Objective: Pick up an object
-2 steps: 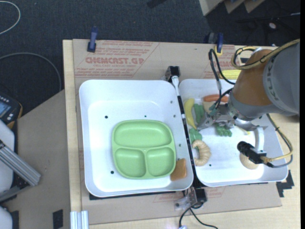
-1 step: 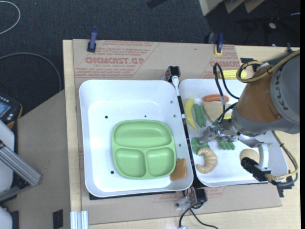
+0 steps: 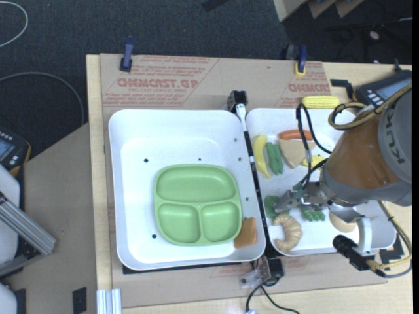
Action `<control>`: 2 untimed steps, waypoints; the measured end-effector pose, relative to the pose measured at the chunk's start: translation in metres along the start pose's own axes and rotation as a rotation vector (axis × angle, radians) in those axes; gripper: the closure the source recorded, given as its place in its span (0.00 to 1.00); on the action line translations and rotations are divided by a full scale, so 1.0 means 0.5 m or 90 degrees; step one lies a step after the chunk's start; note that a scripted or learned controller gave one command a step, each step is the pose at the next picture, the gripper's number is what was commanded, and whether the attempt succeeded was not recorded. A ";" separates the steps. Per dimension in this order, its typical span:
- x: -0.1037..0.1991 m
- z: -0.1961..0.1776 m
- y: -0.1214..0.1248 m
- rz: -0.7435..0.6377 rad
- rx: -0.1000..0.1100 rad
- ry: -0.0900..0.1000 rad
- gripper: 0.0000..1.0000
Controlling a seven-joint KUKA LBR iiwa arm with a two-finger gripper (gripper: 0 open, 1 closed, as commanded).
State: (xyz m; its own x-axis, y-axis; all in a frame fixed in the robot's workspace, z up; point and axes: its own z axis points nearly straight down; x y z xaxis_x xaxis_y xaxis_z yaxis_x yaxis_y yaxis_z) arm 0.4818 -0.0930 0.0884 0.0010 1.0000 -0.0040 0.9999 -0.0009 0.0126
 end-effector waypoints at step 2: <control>-0.002 0.000 0.002 0.001 -0.001 -0.001 1.00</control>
